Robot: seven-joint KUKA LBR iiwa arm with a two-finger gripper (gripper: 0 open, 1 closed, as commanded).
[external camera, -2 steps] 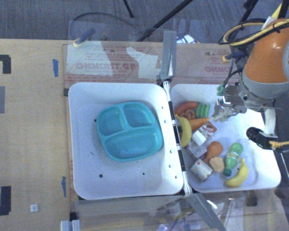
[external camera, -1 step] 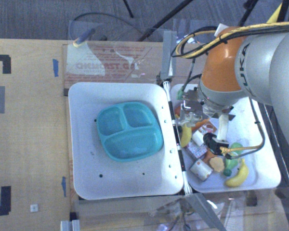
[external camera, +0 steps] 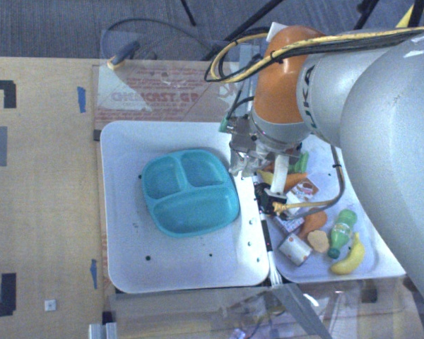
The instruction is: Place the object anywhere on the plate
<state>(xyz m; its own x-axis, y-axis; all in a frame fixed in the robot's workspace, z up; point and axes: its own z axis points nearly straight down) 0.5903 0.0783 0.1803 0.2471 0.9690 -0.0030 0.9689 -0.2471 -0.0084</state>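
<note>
Arm reached in from the right, wrist w/ orange band over the seam between the two white bins. Gripper hung just past the blue 3-compartment plate's right edge, above the right bin. Couldn't tell how it was set or whether it had anything. Plate sat in left bin. Right bin held toy food in a heap: banana, green bottle, small can, carrot.

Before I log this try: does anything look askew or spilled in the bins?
Nothing spilled. The blue plate sits slightly rotated in the left bin, bare; the toy food, banana included, lies jumbled in the right bin.
</note>
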